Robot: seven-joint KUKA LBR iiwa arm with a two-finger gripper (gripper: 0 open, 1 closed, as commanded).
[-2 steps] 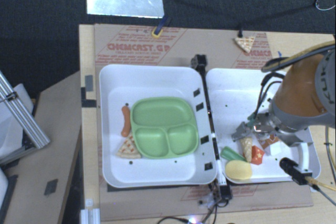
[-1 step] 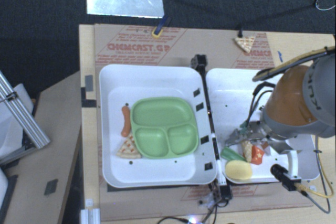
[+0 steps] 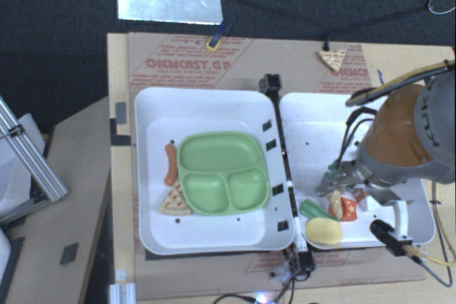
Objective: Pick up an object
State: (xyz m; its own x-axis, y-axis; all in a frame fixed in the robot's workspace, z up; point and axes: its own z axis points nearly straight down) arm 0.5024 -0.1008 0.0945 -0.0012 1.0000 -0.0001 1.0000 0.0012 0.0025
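My gripper (image 3: 333, 186) is low in the right bin (image 3: 313, 117), near its front, under the grey and orange wrist. Just below it lie a red piece (image 3: 348, 208) and a pale beige piece (image 3: 333, 203), which the gripper's tip overlaps or touches. A green pod-shaped piece (image 3: 311, 209) and a yellow oval (image 3: 323, 231) rest at the bin's front edge, slightly left of the gripper. Nothing is lifted off the bin floor.
The left bin (image 3: 153, 117) holds a green three-part plate (image 3: 221, 173), an orange sausage (image 3: 171, 162) and a pizza wedge (image 3: 174, 201). Another wedge (image 3: 332, 58) lies on the bench behind the right bin. A black divider (image 3: 279, 153) runs between the bins.
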